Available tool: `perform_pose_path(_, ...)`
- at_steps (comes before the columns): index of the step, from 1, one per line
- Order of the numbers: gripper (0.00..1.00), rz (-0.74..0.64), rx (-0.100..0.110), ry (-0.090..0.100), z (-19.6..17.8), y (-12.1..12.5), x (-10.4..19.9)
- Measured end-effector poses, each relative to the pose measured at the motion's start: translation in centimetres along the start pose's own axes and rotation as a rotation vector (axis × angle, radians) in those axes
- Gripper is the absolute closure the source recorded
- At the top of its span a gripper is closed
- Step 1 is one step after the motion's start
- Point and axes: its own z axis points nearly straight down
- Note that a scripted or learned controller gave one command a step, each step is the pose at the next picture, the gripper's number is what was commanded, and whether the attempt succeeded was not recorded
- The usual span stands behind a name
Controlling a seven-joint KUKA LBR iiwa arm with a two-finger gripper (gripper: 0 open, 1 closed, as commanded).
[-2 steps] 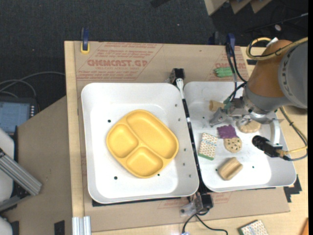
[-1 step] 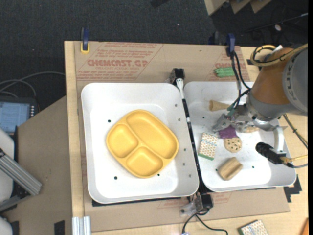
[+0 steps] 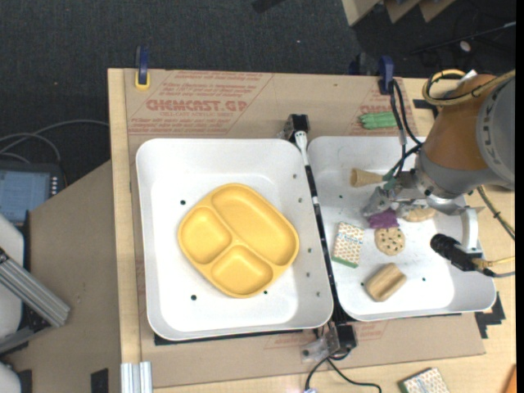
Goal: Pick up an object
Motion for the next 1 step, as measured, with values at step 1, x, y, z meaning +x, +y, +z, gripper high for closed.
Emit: perform_pose_path(1, 1.00, -0.013, -0.012, 0.004, -9.52, 1.42, 10.28)
